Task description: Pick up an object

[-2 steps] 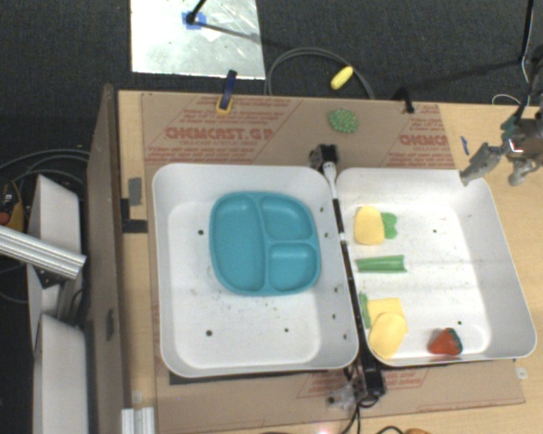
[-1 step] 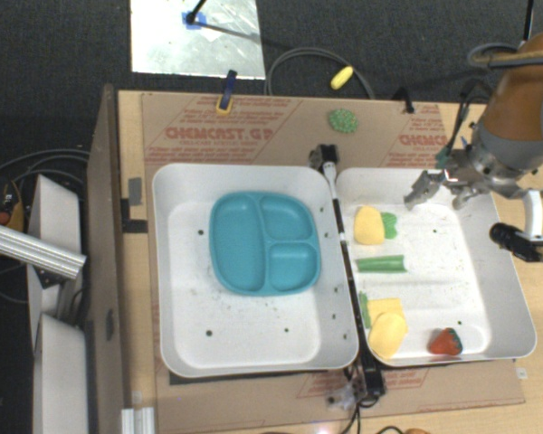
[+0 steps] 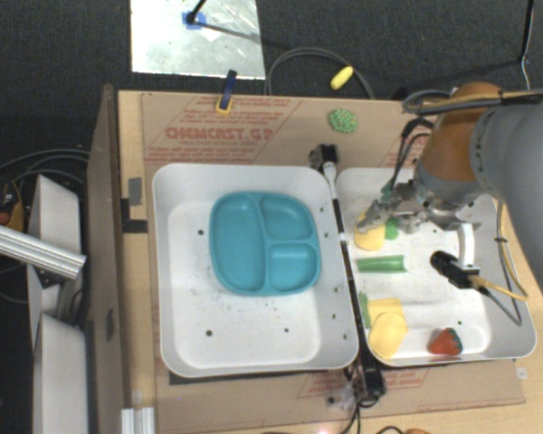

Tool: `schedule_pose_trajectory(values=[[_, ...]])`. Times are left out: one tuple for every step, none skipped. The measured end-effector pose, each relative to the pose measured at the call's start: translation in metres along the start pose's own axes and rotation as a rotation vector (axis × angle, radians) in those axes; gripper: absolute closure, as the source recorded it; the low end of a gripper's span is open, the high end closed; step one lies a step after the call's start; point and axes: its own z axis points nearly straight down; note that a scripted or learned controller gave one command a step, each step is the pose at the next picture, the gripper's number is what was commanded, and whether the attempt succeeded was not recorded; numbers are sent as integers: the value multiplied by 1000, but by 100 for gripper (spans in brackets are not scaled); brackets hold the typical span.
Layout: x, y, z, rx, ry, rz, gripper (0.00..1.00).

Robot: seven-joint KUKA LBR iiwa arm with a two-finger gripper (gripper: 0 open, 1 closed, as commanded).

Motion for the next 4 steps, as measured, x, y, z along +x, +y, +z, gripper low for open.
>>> schedule_pose_trajectory(values=[[-22, 36, -6, -8, -5, 1, 0], [19, 9, -5, 0, -2, 0, 0], [6, 30, -6, -6, -4, 1, 0], [-7, 9, -5, -2, -4, 8, 0]])
